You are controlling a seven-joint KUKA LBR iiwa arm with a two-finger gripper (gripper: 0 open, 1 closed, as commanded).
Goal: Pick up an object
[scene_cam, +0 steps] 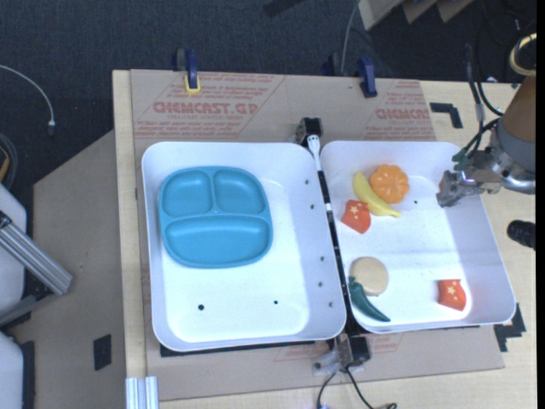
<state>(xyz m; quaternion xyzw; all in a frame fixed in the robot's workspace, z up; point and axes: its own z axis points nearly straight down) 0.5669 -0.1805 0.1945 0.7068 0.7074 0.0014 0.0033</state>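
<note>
Hovering at the right edge of the frame, the gripper carries nothing I can see; whether its jaws are parted I cannot tell. Nothing is lifted: the orange, the nearest candidate, sits left of it in the right bin

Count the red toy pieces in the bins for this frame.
2, both in the right bin: one red piece near its left wall beside the banana, another near the front right corner. None looks hidden.

The arm is cut off by the edge at three o'clock; the gripper is too small to read.
</note>
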